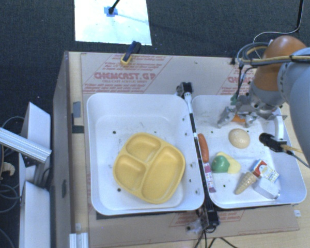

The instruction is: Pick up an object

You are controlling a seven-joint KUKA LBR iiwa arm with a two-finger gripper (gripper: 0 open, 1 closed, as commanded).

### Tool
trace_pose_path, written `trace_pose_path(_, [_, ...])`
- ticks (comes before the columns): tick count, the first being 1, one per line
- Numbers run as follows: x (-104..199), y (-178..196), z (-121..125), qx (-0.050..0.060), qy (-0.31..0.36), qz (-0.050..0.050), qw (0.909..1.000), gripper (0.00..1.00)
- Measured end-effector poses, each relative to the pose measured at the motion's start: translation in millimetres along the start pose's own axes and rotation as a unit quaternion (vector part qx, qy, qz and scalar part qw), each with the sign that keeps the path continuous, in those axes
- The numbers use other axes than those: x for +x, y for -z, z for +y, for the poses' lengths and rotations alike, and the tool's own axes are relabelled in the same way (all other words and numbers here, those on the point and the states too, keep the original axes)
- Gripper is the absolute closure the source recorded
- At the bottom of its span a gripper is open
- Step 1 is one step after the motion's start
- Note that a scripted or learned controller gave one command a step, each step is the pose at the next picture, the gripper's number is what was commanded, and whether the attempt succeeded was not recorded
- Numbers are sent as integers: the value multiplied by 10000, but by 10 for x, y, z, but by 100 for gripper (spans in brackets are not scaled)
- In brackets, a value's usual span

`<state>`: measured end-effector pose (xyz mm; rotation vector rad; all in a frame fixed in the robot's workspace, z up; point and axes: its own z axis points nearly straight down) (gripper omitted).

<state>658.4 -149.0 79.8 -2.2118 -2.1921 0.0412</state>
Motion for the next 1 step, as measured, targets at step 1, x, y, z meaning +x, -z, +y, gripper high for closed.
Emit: trace_pose_path(1, [-61,191,-120,-205,55,-10,9998,0])
